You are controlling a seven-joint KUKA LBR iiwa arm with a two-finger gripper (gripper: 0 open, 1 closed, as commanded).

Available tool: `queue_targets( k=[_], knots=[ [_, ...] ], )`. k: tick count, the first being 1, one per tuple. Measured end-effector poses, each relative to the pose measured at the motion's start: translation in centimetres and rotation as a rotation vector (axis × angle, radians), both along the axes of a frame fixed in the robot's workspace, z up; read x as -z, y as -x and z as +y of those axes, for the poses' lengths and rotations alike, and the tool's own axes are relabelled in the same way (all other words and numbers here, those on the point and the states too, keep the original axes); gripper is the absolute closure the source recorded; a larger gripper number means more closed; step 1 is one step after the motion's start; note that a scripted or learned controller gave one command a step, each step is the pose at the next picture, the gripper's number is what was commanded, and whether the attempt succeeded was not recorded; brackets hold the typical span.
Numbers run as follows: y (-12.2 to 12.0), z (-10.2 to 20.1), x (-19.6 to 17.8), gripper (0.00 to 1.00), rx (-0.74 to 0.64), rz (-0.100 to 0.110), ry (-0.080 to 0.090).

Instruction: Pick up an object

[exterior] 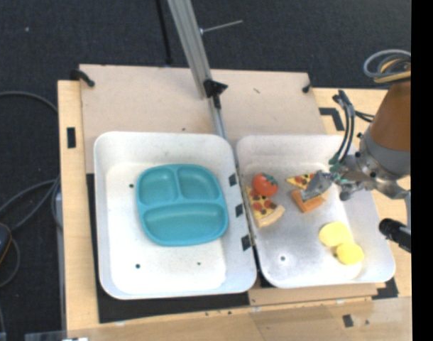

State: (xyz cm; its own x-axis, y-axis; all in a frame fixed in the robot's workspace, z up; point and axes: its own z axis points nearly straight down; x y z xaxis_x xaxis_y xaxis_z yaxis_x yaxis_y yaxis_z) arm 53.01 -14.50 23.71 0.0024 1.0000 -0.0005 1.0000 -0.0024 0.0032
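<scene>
Camera view
Landmark: the right-hand shallow white bin [294, 272], touching the left-hand shallow white bin [117, 283] along their shared edge.
Arm: the grey arm with an orange band [395, 123] reaches in over the right bin's far right side.
Gripper: the two-finger gripper [317, 187] sits low in the upper middle of the right bin, right over the orange wedge-shaped toy block [310, 203]; whether its jaws are wide, narrow or closed on anything cannot be told from this angle.
Orange block: middle of the right bin, partly hidden under the gripper.
Small pizza-slice toy [298, 181]: just left of the gripper, beside the orange block.
Red tomato-like toy with a green top [265, 185]: near the right bin's left wall.
Larger pizza-slice toy with a tan crust [265, 210]: just below the red toy, touching or nearly so.
Two yellow round pieces [341, 242]: lower right of the right bin, overlapping, well apart from the gripper.
Teal plastic divided plate [181, 204]: middle of the left bin.
Metal post [192, 38]: rises slantwise behind both bins.
Crowding: the small pizza slice and orange block lie close together under the gripper.
</scene>
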Motion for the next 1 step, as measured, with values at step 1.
queue_targets(
  k=[1],
  knots=[
    [-0.01, 0.01, 0.00, 0.00, 0.001, 0.000, 0.000]
  ],
)
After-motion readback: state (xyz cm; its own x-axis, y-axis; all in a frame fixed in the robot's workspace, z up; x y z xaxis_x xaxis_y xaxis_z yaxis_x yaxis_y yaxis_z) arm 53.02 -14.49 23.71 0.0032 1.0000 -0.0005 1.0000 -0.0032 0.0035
